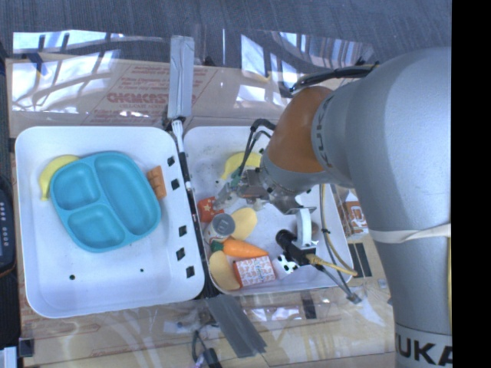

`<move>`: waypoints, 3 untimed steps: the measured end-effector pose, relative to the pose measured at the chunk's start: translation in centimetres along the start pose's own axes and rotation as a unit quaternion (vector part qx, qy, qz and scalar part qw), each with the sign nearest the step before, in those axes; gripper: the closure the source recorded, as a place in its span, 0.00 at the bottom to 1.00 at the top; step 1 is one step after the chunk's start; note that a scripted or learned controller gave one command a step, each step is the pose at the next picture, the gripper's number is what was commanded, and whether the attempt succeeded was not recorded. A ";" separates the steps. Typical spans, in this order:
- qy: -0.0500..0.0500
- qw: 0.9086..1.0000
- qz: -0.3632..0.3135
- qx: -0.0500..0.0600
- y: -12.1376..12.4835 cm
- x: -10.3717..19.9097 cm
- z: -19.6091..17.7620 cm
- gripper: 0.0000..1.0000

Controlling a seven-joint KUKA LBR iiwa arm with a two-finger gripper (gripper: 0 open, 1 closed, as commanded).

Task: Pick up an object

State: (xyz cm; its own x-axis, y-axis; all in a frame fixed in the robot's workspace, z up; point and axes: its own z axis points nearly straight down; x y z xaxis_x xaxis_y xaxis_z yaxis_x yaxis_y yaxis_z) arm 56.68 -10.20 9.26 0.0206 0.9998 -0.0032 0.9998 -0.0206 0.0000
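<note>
From my seat the arm (368, 129) is bent low over the right bin (201, 146), and its tool (244, 181) sits among the toys near the bin's middle. The wrist hides the business end, so I cannot tell what state the tool is in, nor whether anything is caught in it. The candidates all lie on the bin floor — a carrot (245, 248), a small red box (254, 270), a grey round piece (223, 225) and a pale yellow piece (245, 221) just below the tool. I judge the pick not yet done: nothing is visibly lifted. The left bin (46, 282) carries a blue divided plate (103, 199) — well apart from the action.
</note>
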 end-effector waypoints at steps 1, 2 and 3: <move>0.000 0.999 -0.043 -0.001 -4.9 -0.6 0.0 0.00; 0.001 0.999 -0.046 -0.001 -4.8 -0.5 -1.0 1.00; 0.001 0.999 -0.046 -0.001 -4.8 -0.5 -0.9 0.00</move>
State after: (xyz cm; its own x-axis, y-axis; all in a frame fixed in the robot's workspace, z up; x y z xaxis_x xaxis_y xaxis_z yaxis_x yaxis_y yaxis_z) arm 51.84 -10.58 10.20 -0.0716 0.9974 -0.0021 0.9974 0.0716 0.0011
